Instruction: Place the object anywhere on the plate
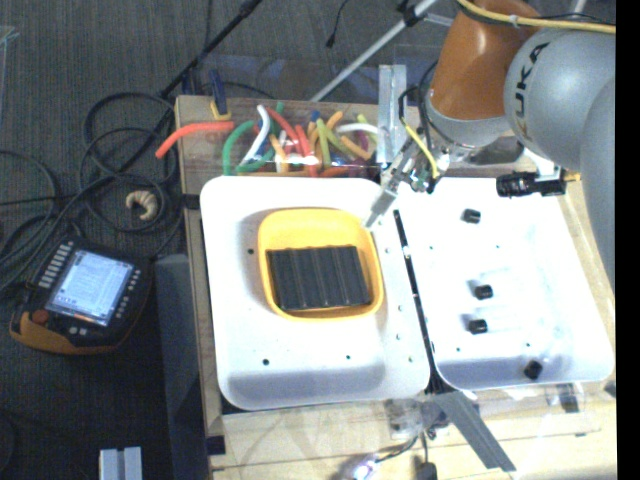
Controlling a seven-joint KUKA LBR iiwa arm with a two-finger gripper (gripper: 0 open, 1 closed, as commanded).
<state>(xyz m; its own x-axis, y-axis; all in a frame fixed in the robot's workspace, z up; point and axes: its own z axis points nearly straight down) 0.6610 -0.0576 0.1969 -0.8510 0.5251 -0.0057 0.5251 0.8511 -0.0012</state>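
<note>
A yellow plate (268,240) with rounded corners lies in the left white bin (300,368). A dark, ribbed rectangular object (318,276) lies flat on the plate and covers most of its middle. My gripper (381,208) hangs just off the plate's upper right corner, over the strip between the two bins, pointing down and to the left. Nothing shows at its tip. The grey arm with its orange band (480,53) comes in from the upper right.
The right white bin (560,268) holds several small black pieces, among them one (471,215) near the top and one (483,291) in the middle. Coloured cables (290,138) lie along the bench behind the bins. A teach pendant (85,288) rests on the floor at left.
</note>
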